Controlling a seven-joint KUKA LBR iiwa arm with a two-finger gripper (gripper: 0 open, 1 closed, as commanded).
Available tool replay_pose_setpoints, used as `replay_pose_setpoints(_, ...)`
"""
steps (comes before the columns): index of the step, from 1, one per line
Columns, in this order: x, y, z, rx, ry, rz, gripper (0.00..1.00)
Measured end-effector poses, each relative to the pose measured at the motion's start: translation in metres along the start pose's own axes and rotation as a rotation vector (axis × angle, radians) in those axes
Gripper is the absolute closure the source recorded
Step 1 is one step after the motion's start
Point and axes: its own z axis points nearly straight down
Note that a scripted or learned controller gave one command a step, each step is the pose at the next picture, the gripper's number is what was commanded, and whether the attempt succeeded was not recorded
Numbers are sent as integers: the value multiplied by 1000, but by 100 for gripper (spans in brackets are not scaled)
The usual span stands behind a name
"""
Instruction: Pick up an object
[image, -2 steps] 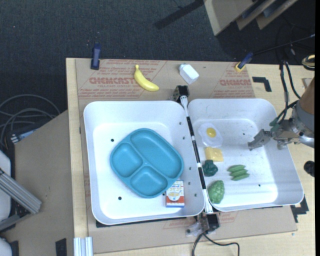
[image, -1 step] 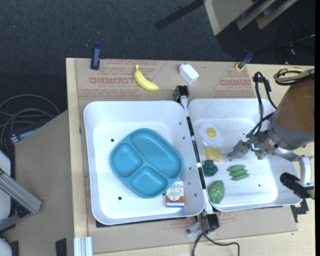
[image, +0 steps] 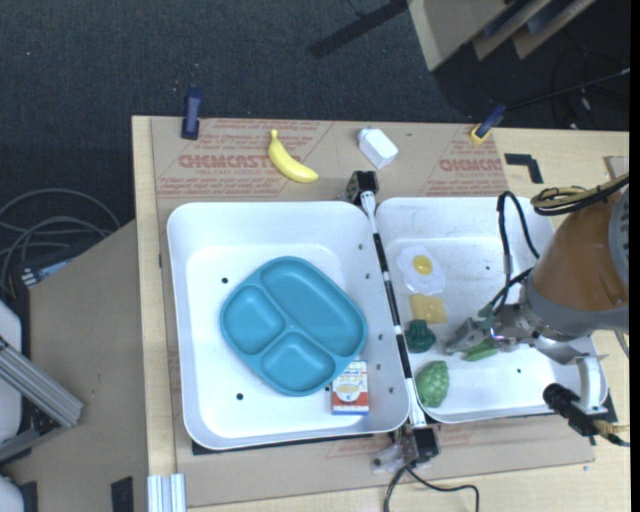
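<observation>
Green lettuce (image: 433, 383) lies just left of and below the fingers (image: 470, 338).

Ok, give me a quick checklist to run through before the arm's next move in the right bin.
1. Claw inside right bin: ok.
2. Claw over a target: ok, it is right by the dark green toy and a green piece.
3. Object between fingers: cannot tell.
4. Neighbours spaced from the target: not ok, yellow block and leafy green toy sit close.
5. Black cable away from the claw: ok.
</observation>
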Motion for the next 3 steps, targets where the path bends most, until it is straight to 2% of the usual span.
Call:
replay_pose_setpoints(1,-80,18,-33,-3,-2,0,0)
replay_pose_setpoints(2,28,32,-20,1,2,-3,0)
replay_pose_setpoints(3,-17,-12,0,1,0,0,0)
